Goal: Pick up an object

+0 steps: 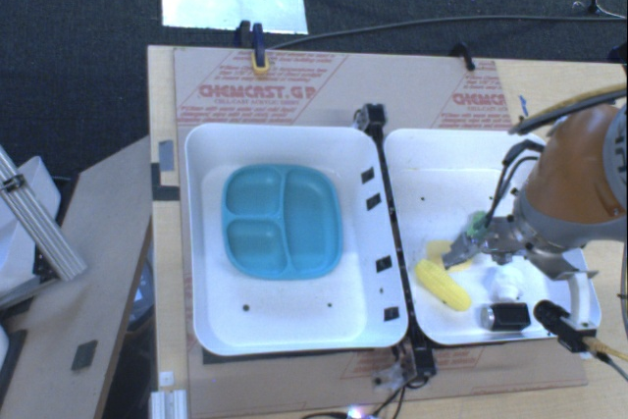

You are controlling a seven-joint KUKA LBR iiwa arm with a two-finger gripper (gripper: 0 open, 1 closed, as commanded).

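In the right bin (432,157) lies a yellow corn cob (443,286), near the front left. My gripper (459,255) hangs low just above and behind the cob, close to its far end. A small green thing (477,223) shows right behind the gripper, partly hidden by it. A small white thing (506,285) lies to the right of the cob, under the wrist. Nothing can be seen held in the gripper.
The left bin (211,211) holds a blue divided plate (284,220). A black divider with clips (385,211) runs between the two bins. The arm's orange band (584,167) covers the right bin's right side.
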